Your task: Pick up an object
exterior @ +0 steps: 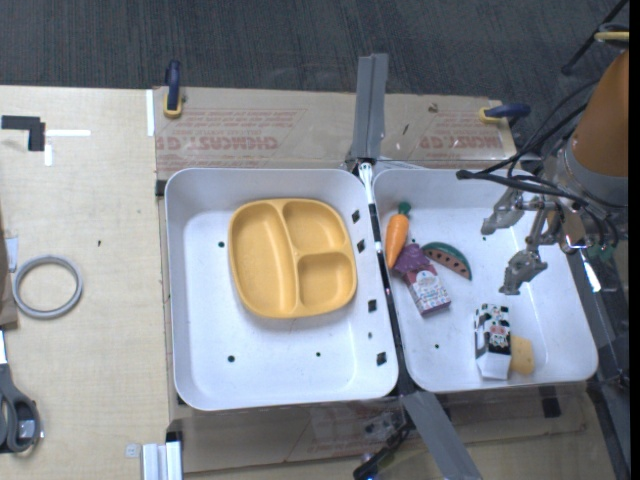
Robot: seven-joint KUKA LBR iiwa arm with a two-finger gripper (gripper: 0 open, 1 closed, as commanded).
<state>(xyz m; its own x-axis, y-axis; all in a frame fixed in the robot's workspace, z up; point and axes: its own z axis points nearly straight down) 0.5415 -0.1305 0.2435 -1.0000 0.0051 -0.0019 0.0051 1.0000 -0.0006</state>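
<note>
The right bin [560, 373] holds a toy carrot [397, 234], a watermelon slice [447, 259], a small pink carton [428, 290] on a purple scrap [409, 261], a black-and-white milk carton [492, 340] and a yellow sponge piece [522, 355]. My gripper [523, 243] hangs above the right side of that bin, over bare floor, up and right of the milk carton. Its fingers [519, 269] stand apart with nothing between them.
The left bin [200, 363] holds a yellow divided plate [292, 257]. A metal divider bar [372, 118] runs between the bins. On the bench at left lie a grey tape ring [42, 286] and scissors [18, 420]. Cables [530, 158] hang near the wrist.
</note>
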